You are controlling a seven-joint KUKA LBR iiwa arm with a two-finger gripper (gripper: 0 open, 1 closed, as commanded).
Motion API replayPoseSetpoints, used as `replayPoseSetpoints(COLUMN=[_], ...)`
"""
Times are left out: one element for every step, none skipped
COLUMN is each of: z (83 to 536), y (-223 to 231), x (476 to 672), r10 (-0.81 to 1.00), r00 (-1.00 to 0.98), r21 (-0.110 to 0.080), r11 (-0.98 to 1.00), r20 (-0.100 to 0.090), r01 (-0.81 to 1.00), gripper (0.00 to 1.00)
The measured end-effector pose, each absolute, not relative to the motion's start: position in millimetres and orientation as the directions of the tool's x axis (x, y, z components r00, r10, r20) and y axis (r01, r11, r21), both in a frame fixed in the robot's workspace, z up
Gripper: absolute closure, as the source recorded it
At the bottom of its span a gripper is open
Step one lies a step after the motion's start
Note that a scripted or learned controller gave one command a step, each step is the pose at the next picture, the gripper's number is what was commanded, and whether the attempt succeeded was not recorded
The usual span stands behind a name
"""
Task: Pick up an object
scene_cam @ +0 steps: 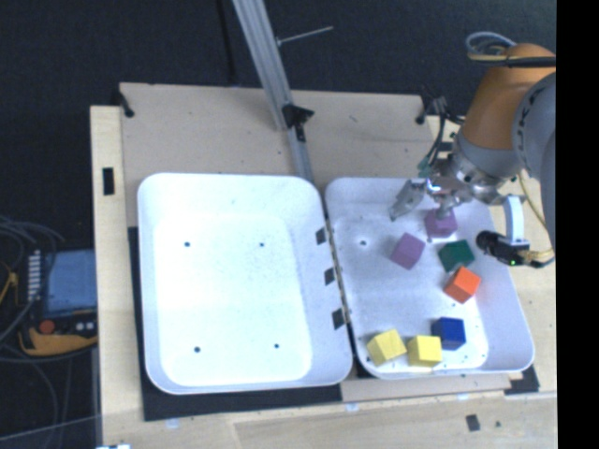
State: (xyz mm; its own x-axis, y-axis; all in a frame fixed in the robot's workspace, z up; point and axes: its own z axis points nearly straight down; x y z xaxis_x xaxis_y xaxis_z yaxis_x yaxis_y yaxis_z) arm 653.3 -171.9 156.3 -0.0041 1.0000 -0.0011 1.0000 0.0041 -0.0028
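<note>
Evidently the right bin (374, 215) holds seven blocks, hand (423, 197) above it (grip state unclear).

Smooth white plastic, faintly glossy, for the left bin (168, 213) and the right bin (374, 209). Matt, foam-like faces on the purple block (407, 250), orange block (461, 284) and yellow blocks (386, 347). Pale, matt wood-like board for the bench (206, 120). Ribbed bare metal on the slanted rail (265, 54), upper middle of the frame. Dark, rough carpet-like floor (56, 36).
</note>
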Motion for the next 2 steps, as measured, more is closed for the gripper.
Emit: replayPoseSetpoints(z=[95,110], y=[-174,-176], x=[651.6,653.2], r10=[1.0,1.0], r00=[-0.002,-0.001], r21=[0.0,0.007], r11=[0.002,0.001], r20=[-0.001,-0.003], r01=[1.0,1.0], gripper=[0.0,1.0])
